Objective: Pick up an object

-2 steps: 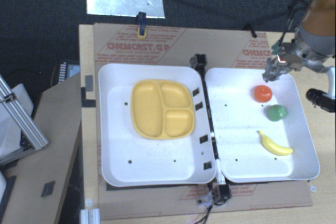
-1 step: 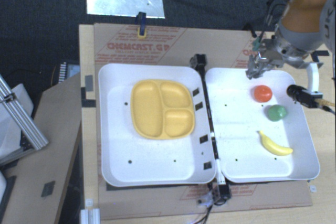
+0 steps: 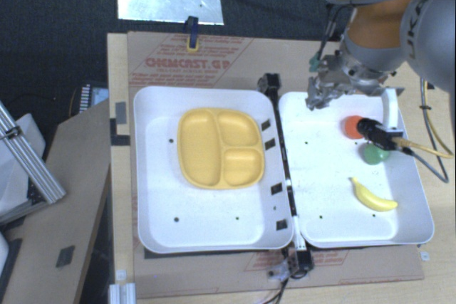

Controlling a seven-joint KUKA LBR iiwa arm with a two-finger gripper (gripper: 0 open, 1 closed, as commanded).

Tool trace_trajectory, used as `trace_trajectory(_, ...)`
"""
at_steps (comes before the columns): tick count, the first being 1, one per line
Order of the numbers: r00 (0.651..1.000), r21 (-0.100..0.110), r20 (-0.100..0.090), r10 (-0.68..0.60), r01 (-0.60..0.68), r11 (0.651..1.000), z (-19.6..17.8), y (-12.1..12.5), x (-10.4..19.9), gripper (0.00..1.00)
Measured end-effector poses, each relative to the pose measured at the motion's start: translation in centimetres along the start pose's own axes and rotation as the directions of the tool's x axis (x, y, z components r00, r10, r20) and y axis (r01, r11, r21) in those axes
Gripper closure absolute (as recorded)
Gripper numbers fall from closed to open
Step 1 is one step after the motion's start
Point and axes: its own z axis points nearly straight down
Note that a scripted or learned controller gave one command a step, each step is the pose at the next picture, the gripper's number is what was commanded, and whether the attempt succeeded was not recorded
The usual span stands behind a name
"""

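**Hand high over the right bin, fruit lying nearer the camera**

Nearest the camera, in the right bin [image 3: 335, 224], lay a banana [image 3: 373, 198]. Its long axis ran at a slant, from upper left to lower right. A little further back were a green ball [image 3: 371, 154] and an orange ball [image 3: 352, 127], close to each other, with a black part of the arm partly over them. In the left bin [image 3: 153, 174] sat a yellow tray [image 3: 219, 148] with three compartments.

Furthest back, the hand [image 3: 322, 95] hung over the far left corner of the right bin. Nothing was seen in it; whether it was wide or narrow, I cannot tell.

All three fruits lay toward the camera and to the right of the hand. The orange ball was the nearest to it, the banana well apart. I judge the pick was not yet begun.
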Motion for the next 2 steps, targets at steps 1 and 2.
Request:
trace_trajectory(1, 1.000, 0.000, 0.001, 0.002, -0.002, 1.000, 0.3, 0.6, 4.9, 1.00)
trace_trajectory(2, 1.000, 0.002, 0.000, 0.001, -0.001, 1.000, 3.1, 1.8, 9.6, 1.00)
